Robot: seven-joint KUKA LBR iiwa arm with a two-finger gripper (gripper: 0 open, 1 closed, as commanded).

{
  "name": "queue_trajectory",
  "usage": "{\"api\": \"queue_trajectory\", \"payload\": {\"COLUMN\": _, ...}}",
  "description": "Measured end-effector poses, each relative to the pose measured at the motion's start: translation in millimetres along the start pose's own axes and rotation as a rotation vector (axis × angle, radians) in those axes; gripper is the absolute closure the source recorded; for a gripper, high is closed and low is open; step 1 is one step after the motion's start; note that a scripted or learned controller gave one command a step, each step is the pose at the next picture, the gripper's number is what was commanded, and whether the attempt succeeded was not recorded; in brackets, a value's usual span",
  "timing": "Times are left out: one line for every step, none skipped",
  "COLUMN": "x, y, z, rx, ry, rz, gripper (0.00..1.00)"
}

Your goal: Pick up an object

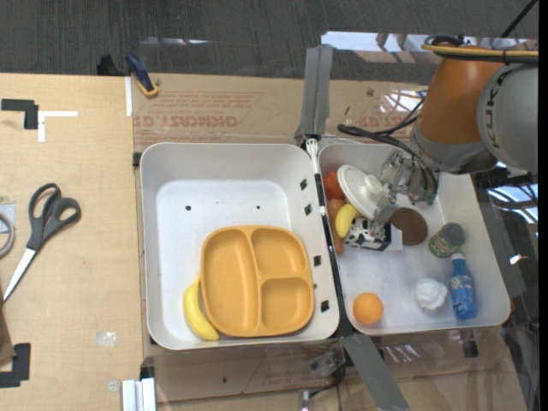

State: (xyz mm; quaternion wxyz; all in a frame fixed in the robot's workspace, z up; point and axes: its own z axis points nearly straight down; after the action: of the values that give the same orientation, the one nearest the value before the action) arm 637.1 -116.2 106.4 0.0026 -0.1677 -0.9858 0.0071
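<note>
Grey arm (514, 118) with orange band, black cables, metallic tool (396, 197).

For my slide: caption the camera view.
KUKA arm's gripper low in the right bin among clutter; left bin holds a yellow divided plate.

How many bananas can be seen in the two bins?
2. One banana lies in the left bin, partly tucked under the yellow divided tray. The other banana sits in the right bin by the white plate. The clutter there could hide more.

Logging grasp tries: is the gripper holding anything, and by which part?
Cannot be told: the gripper is down among the right bin's clutter, its tips hidden.
</note>
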Motion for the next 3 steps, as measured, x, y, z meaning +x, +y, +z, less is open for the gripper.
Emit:
{"api": "queue_trajectory", "payload": {"x": 63.4, "y": -71.7, "z": -0.1, "rx": -0.015, "ry": -0.033, "rz": -0.121, "gripper": 0.0}}
{"api": "queue_trajectory", "payload": {"x": 89.0, "y": -138.6, "z": 0.0, "rx": -0.021, "ry": -0.036, "rz": -0.066, "gripper": 0.0}}
{"api": "queue_trajectory", "payload": {"x": 25.9, "y": -75.8, "z": -0.2, "rx": -0.018, "ry": -0.033, "rz": 0.091, "gripper": 0.0}}
